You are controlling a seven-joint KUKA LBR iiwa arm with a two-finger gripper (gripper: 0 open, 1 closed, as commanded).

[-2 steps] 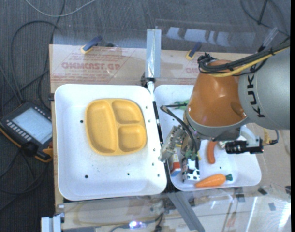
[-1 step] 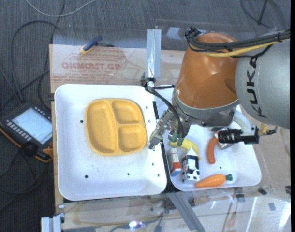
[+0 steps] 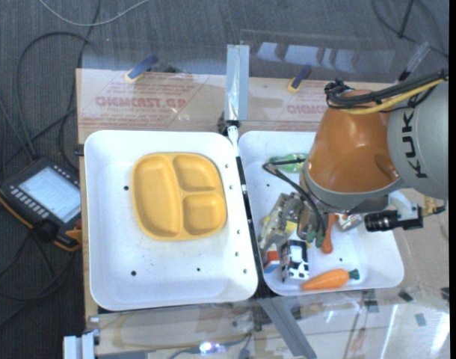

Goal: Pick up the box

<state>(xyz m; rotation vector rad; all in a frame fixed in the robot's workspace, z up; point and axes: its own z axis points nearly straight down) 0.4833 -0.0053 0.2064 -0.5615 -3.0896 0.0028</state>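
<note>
You can see the desk [image 3: 161, 99], brown at the back with red letters on it. Two white bins sit on it side by side, touching: the left bin [image 3: 108, 275] and the right bin [image 3: 385, 271].

The left bin [image 3: 101, 275] has much free room: only a yellow tray [image 3: 179, 194] lies in its middle, and the floor around it is bare up to all four walls. The right bin [image 3: 389, 271] is crowded. The arm [image 3: 355, 155] hangs over its far half and covers it from above. Below the arm, things lie close together: a carrot [image 3: 327, 279] near the front wall, a box [image 3: 294, 260] just beside it, and small items [image 3: 284, 219] along the left wall. Some bare floor is in the front right corner.
</note>
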